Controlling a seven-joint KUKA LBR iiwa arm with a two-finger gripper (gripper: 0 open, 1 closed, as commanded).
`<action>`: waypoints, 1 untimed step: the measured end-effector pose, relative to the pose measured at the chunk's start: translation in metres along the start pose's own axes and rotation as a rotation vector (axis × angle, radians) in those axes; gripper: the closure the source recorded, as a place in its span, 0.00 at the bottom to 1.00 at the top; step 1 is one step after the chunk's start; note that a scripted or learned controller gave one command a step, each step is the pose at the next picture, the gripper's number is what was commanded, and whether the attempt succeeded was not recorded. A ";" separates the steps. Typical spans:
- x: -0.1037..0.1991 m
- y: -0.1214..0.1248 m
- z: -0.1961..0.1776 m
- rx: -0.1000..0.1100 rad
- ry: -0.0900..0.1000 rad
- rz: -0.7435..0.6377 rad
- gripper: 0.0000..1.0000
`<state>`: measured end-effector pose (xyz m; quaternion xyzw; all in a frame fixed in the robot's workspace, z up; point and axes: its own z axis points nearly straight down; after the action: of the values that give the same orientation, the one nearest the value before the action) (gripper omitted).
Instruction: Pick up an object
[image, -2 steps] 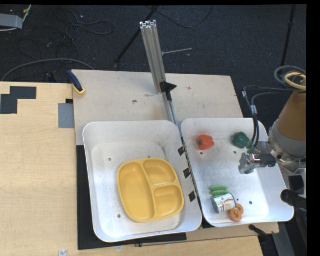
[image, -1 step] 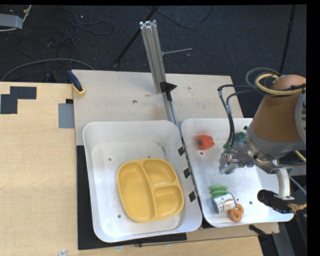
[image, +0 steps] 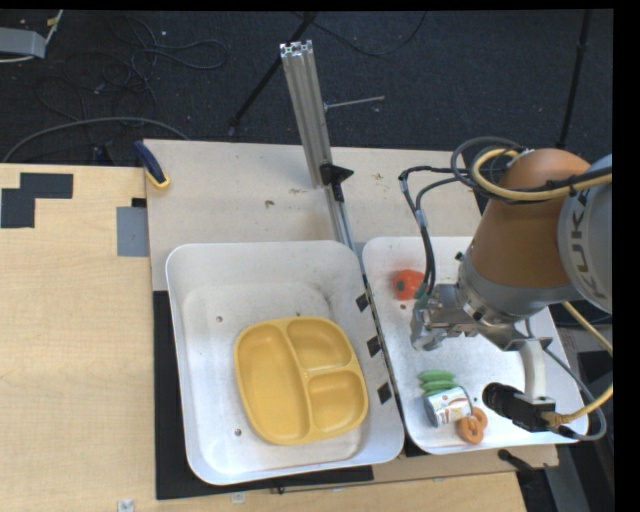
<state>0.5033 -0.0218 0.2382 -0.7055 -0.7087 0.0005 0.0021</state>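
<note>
Claw hovers beside the tomato in the right bin; grip state unclear, so centre over it before you descend.

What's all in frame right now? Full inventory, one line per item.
Bins: 2, white, side by side on the bench.
Divided plate: 1, yellow, three compartments, in the left bin.
Tomato-like item: 1, red with green top, right bin's far part, beside the gripper.
Green item: 1, green, right bin's near part, just above the can.
Small can: 1, white with a coloured label, lying in the right bin's near part.
Pretzel-like item: 1, orange, near edge of right bin, beside the can.
Metal post: 1, silver, behind the bins.
Arm: 1, grey with orange band, over the right bin.
Gripper: 1, over the right bin.
</note>
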 end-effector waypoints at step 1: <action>0.048 -0.003 -0.004 -0.001 -0.001 -0.001 1.00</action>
<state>0.5003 0.0260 0.2424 -0.7051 -0.7091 0.0005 0.0016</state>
